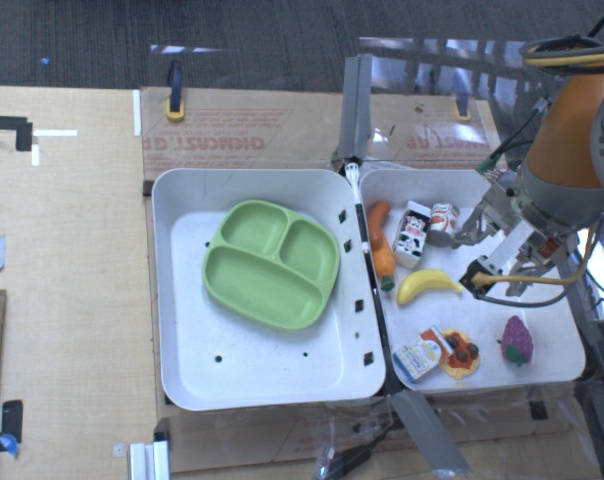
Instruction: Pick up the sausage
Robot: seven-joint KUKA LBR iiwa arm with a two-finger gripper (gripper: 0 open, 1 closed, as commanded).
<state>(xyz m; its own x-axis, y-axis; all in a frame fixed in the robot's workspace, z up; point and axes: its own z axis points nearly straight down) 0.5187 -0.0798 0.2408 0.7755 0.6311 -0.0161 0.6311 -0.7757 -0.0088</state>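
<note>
Hovering over right bin (542,365) | arm (567,133) slanting leftward | pincer (475,230) near banana (429,285) | openness: cannot tell

- Left side: a shallow white left bin (172,268) holds a pale green plastic plate with three compartments (272,263), lying flat near the middle.
- Over to the shallow white right bin (552,368): against its left wall lies a long orange toy piece with a green tip (383,253). Whether it is one piece or two, can't tell.
- Just beside it is a small black-and-white carton (412,234), touching a small red-and-white can (442,218).
- Below them is a yellow toy banana (427,285).
- Up front, a white printed packet (415,360) touches a toy pizza slice (461,353), with a purple grape bunch (517,340) apart.
- The grey tool (482,243) hovers near the can.
</note>
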